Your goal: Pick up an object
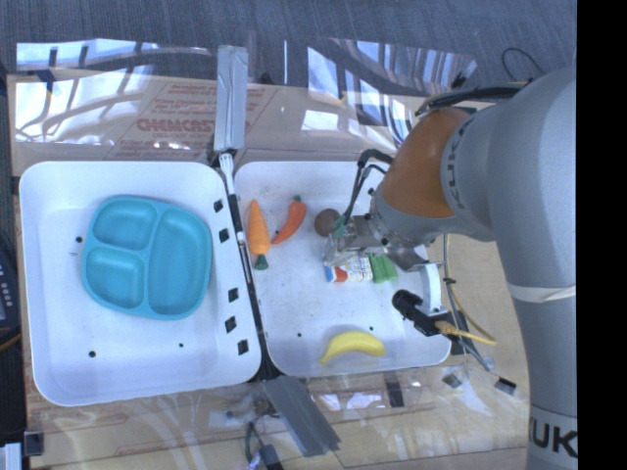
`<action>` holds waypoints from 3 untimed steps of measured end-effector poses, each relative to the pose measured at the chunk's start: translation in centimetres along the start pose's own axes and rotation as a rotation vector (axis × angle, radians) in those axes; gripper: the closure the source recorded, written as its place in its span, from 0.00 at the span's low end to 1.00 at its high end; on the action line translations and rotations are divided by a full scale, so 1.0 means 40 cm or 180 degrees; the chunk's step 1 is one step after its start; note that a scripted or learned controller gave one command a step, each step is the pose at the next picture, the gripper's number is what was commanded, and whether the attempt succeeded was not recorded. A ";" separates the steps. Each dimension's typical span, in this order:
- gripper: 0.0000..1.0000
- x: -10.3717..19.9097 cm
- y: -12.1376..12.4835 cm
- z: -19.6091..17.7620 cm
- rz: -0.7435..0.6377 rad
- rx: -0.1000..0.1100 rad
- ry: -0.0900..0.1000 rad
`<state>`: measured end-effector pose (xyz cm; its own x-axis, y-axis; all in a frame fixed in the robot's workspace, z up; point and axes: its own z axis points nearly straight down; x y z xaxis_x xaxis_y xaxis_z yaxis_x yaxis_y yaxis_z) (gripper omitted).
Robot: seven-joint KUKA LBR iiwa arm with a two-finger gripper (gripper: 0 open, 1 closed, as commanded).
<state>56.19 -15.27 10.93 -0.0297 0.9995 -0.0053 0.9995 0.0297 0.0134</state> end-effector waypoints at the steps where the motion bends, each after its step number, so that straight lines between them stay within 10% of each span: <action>1: 0.00 0.000 0.000 0.000 0.0001 0.0000 0.0000; 3: 0.00 0.085 0.243 0.027 -0.0146 0.0034 -0.0010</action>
<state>65.83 -11.57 9.98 -0.0754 0.9971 -0.0087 0.9971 0.0754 0.0023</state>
